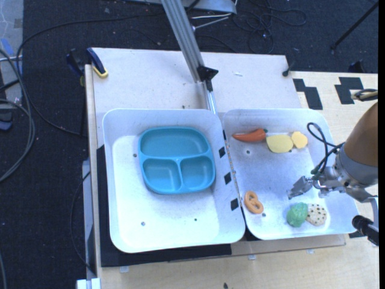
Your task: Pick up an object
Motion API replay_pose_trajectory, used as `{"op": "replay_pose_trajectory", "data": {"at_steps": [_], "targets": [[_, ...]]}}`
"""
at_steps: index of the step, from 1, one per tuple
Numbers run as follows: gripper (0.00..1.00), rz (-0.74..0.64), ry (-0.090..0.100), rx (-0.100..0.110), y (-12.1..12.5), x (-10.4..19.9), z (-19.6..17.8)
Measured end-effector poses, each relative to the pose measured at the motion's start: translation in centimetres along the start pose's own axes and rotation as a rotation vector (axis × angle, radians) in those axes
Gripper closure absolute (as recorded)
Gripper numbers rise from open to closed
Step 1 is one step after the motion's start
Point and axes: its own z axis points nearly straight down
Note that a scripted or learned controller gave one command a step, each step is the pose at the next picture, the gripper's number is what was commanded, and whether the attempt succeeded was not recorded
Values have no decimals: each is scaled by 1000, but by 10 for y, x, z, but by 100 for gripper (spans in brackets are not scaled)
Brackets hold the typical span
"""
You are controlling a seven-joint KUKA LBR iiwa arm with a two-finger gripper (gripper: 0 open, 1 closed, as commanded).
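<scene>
Five small toy foods lie in the right white bin [264, 230]. The grey gripper [299, 188], jaws spread and grasping nothing, hovers just above the green leafy toy [296, 214] beside a speckled cookie [317, 215].

Left bin [120, 221] holds a blue tray [177, 160]. Right bin [271, 122] — carrot [249, 136], pretzel [253, 202], broccoli [296, 214], cookie [317, 215]; gripper [299, 188] just above broccoli.

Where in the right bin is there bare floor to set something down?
Bare floor in the right bin: the middle patch between carrot above, pretzel below-left and pincer on the right. Crowded: the far row with carrot and yellow pieces, and the near corner with green piece and cookie.
</scene>
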Motion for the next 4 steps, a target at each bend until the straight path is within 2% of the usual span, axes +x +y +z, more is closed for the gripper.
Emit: {"op": "replay_pose_trajectory", "data": {"at_steps": [1, 3, 4], "targets": [[100, 0, 0, -1, 0, 0, -10], [100, -4, -3, -6, 13, -4, -126], [100, -3, -1, -3, 14, -3, -137]]}}
